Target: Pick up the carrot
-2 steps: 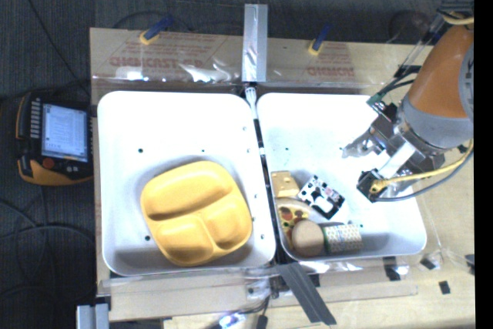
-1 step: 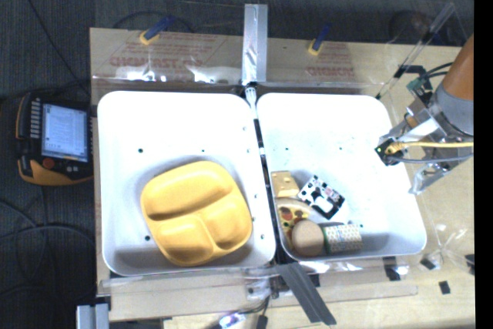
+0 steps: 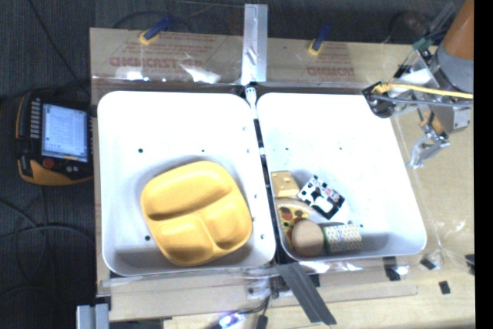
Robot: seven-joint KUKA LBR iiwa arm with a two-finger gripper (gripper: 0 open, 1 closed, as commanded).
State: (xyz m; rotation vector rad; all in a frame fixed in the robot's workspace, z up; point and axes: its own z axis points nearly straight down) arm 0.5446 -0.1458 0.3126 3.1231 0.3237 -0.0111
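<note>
In the near left corner of the right bin several small objects lie in a cluster. Within it, a small orange and yellow piece looks like the carrot, partly hidden by its neighbours. A tan wedge lies just behind it and a brown rounded item just in front. The gripper hangs at the right bin's right rim, far right of the cluster and well apart from it. Nothing shows in its grasp.
A black and white patterned item and a small can-like cylinder complete the cluster. A yellow divided plate lies in the left bin. A handheld pendant sits left of the bench. The arm enters at the upper right.
</note>
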